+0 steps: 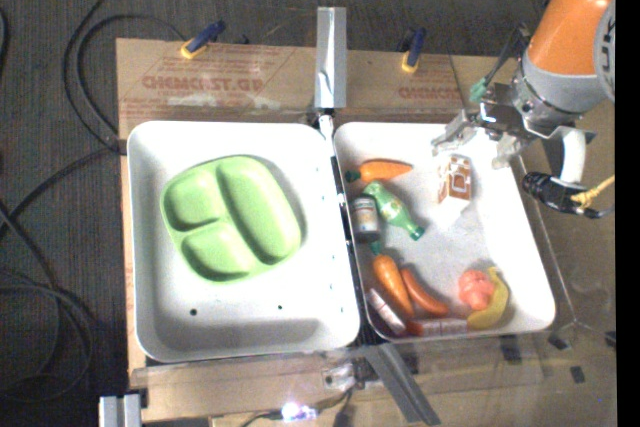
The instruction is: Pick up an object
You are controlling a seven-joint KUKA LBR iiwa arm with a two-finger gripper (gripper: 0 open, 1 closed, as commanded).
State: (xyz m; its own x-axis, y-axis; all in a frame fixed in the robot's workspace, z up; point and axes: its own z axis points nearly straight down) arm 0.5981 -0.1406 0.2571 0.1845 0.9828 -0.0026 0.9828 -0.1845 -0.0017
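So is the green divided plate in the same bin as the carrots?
No, the green plate lies in the left bin; the carrots are in the right bin.

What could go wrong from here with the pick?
1. The hand hovers near the right bin's far rim; a descent could clip it.
2. The small carton below it stands tilted and may tip.
3. The carrots, bottle and can lie crowded, so a grasp there may catch two.
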